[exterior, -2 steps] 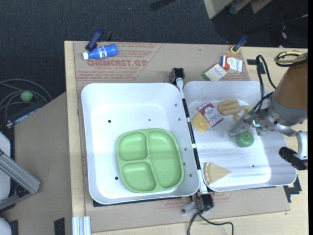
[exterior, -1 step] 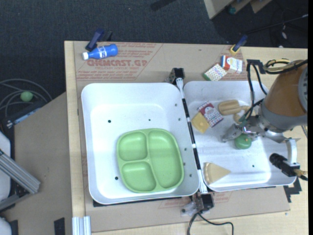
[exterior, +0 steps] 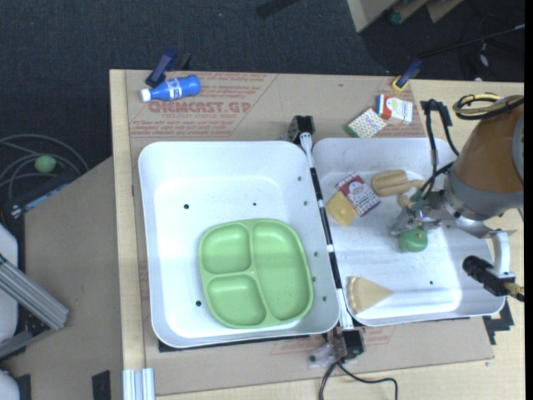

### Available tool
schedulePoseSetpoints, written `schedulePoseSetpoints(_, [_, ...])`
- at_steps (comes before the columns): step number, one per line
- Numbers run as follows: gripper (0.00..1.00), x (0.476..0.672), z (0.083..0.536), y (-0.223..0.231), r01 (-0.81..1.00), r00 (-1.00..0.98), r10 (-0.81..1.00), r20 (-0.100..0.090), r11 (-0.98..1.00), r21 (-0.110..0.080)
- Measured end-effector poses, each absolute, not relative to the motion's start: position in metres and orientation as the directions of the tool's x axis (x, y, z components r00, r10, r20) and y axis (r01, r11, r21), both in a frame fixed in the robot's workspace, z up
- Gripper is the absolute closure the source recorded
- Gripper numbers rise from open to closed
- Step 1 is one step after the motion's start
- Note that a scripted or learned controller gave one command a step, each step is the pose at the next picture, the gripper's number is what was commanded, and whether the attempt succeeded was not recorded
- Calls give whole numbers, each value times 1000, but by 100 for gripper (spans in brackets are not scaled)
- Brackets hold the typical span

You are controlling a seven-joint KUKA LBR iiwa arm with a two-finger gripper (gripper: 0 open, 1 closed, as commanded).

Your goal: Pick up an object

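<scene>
The arm [exterior: 487,169] comes in from the right edge of the view, its grey body and orange band hanging over the right bin's far right part. It is bent down toward the bin floor, with the gripper [exterior: 410,223] at its lower left end, low over the middle of that bin. The metal fingers are small and blurred here, and how far apart they stand cannot be told. They sit right at the top of a small green round object [exterior: 411,241], which lies on the bin floor just below them; whether they touch it is unclear.

Going from left to right, the left bin [exterior: 166,223] holds a light green divided plate [exterior: 254,272] with three compartments, lying flat in the bin's lower middle. The right bin [exterior: 433,294] holds several small things. Near its left wall lies a yellow block [exterior: 340,210], touching a red and white packet [exterior: 358,195]. Toward the lower left corner rests a tan wedge-shaped piece [exterior: 366,292], its point aimed right. Further right, a tan oblong piece [exterior: 389,182] lies with its long axis running left to right, tilted slightly upward at the right end. The green round object shows no clear long axis.
</scene>
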State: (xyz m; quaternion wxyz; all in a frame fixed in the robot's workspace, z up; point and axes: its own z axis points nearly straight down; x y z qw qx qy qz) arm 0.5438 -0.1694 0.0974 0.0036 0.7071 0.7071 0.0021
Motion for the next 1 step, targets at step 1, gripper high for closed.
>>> schedulePoseSetpoints(1, [100,579,147,-91,1000,-2,1000,1,2,1])
